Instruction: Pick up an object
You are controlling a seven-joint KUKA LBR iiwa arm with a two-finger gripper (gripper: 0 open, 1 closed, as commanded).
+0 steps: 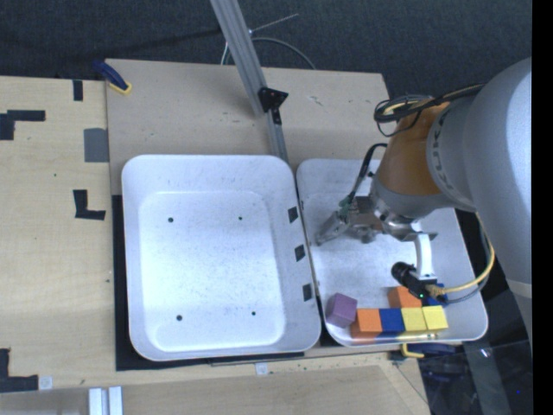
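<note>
Judging by how things lie, the pick has not happened yet: the gripper (333, 229) hangs low over the bare upper floor of the right bin (346, 175), its fingers apart with nothing between them. All the candidates sit well apart from it along the bin's near rim: a purple block (342, 308), then an orange block (369, 320), blue block (391, 320) and two yellow blocks (424, 319) touching in a row. That wall crowds any descent there; the left bin (147, 175) offers open room.
</note>
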